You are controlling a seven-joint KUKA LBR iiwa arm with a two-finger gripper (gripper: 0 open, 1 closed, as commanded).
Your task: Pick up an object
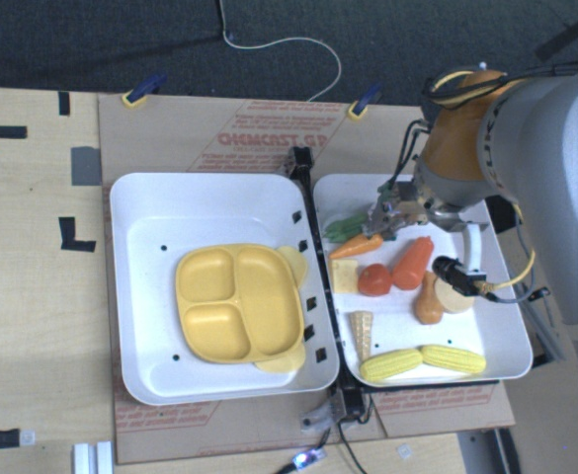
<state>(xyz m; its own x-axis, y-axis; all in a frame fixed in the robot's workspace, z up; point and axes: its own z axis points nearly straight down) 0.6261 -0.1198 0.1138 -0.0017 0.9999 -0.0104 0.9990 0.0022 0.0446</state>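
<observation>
The right bin (501,358) holds toy food: a carrot (354,248) with a green top (345,229), a red tomato (373,279), a red-orange sausage (412,263), a yellow cheese block (344,278), a waffle cone (364,332), two corn cobs (423,361) and a brown pear-shaped piece (430,304). My gripper (395,216) hangs low over the bin's upper left part, just above the carrot's thick end. Its fingers are too small and dark to read.
In the left bin (140,265) lies a yellow divided plate (237,299) with pale yellow pieces at its edges. The black divider clips (311,255) run between the bins. The grey arm (526,166) covers the right bin's upper right corner.
</observation>
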